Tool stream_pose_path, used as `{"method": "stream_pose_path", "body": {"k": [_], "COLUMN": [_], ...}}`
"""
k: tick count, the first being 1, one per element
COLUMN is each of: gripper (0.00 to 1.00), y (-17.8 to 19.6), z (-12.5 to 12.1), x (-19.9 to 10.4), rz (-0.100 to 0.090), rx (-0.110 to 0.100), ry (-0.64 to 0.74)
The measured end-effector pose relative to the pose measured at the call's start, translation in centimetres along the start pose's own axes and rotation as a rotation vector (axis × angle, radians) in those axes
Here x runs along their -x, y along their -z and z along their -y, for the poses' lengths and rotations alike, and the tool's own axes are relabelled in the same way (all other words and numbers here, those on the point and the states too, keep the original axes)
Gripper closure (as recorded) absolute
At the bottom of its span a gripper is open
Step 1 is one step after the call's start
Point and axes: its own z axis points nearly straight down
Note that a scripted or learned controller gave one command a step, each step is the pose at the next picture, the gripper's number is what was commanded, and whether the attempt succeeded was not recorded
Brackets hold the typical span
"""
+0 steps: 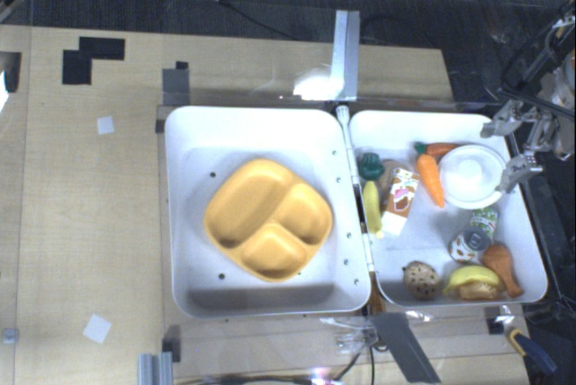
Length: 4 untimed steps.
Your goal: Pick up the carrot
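Note:
The carrot (pixel 432 181) is orange with a green top. It lies in the right bin (pixel 396 295), slanted against the left side of a white bowl (pixel 471 175). A second orange piece (pixel 442 149) lies just above it by the bowl's rim. My gripper (pixel 509 147) hovers over the right bin's right edge, to the right of the bowl and well clear of the carrot. Its two fingers (pixel 502 120) stand apart, open, with nothing between them.
The right bin also holds a green item (pixel 370 165), a yellow corn-like piece (pixel 371 206), a small carton (pixel 401 192), a can (pixel 474 236), a cookie (pixel 418 278), a banana (pixel 472 281) and a drumstick (pixel 503 265). A yellow divided plate (pixel 268 218) sits in the left bin (pixel 180 194).

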Motion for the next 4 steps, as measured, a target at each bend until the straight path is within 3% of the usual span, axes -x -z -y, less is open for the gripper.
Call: {"method": "stream_pose_path", "body": {"k": [1,2,3,4], "gripper": [0.0,0.0,0.0,0.0], "y": [-14.4,-17.7,-17.6,-17.6], "z": [0.6,-8.0,-10.4,-10.5], "x": [-0.4,3.1,6.9,6.9], "rz": [0.007,0.005,-0.029,-0.028], "rx": [-0.002,0.003,-0.005,-0.005], "ry": [0.112,0.169,-0.106,-0.106]}}
